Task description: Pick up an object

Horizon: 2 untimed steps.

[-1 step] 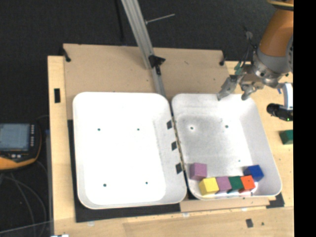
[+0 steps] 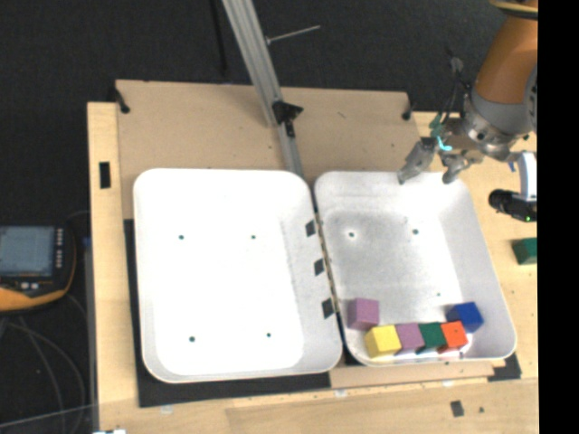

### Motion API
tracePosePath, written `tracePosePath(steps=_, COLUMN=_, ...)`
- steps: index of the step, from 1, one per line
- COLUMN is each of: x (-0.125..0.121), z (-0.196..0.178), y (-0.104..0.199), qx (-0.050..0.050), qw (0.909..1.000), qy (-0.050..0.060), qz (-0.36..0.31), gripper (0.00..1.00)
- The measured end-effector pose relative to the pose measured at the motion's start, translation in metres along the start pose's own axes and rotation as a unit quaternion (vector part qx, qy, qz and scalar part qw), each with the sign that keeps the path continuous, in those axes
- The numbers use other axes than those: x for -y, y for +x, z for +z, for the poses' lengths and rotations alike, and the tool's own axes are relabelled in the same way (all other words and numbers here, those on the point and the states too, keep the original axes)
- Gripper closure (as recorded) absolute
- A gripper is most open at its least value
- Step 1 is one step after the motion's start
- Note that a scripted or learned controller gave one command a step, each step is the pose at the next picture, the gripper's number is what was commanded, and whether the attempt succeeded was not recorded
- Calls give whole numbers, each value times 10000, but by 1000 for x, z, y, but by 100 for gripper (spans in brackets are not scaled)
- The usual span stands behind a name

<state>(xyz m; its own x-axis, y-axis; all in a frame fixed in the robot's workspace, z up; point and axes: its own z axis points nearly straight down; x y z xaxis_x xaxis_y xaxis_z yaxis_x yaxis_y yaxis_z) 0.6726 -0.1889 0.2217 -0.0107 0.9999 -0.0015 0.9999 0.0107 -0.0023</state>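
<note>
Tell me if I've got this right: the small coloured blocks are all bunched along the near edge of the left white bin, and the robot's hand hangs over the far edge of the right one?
Not quite. The camera view shows the small coloured blocks bunched along the near edge of the right shallow white bin, not the left. The hand does hang over that same bin's far edge.

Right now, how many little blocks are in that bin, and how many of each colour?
Purple blocks: 2
Yellow block: 1
Green block: 1
Orange block: 1
Blue block: 1
Total: 6, all along the near edge of the right bin.
</note>
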Motion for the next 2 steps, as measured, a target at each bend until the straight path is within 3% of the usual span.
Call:
tracePosePath(steps=1, x=-1, z=-12, y=-1, qx=16, qw=10000, qy=-15, qz=-28, gripper=100)
tracePosePath(steps=2, x=25, z=122, y=43, qx=-14, qw=10000, qy=22, qz=31, gripper=100)
